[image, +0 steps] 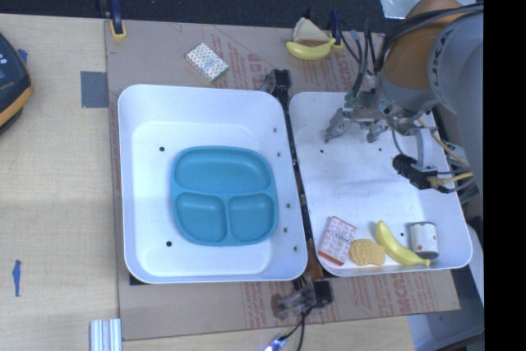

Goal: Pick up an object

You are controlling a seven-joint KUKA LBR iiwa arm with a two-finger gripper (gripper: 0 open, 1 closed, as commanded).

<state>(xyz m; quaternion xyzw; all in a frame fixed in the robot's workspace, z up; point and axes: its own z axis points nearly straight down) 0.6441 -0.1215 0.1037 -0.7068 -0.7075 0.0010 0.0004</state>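
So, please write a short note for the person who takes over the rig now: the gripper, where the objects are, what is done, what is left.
Gripper: over the far part of the right bin, nothing visible between its fingers; whether they are open or shut cannot be told.
Objects: packet, cookie, banana and small can lie along the right bin's near edge. The blue divided plate lies in the left bin.
Done: nothing picked up yet.
Left: go down on one object, grasp it, lift it.
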